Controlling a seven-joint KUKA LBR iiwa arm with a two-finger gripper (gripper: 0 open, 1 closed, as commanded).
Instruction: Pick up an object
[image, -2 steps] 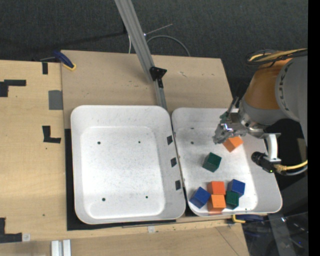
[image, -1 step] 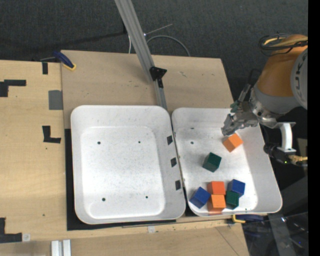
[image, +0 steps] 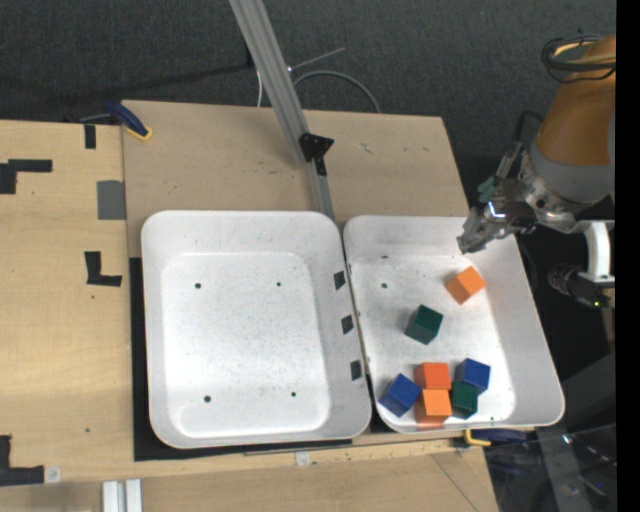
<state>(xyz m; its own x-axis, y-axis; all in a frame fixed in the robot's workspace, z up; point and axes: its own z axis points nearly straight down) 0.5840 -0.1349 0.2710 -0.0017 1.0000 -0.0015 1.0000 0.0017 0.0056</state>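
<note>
Left bin: shallow white speckled plastic bin (image: 245, 330), rounded corners.
Right bin: matching white bin (image: 400, 250) holding small cubes: blue (image: 400, 393), dark green (image: 424, 324), orange (image: 465, 284).
End effector: dark end effector (image: 475, 237) over the right bin's far edge, above the orange cube; its opening cannot be made out.
</note>
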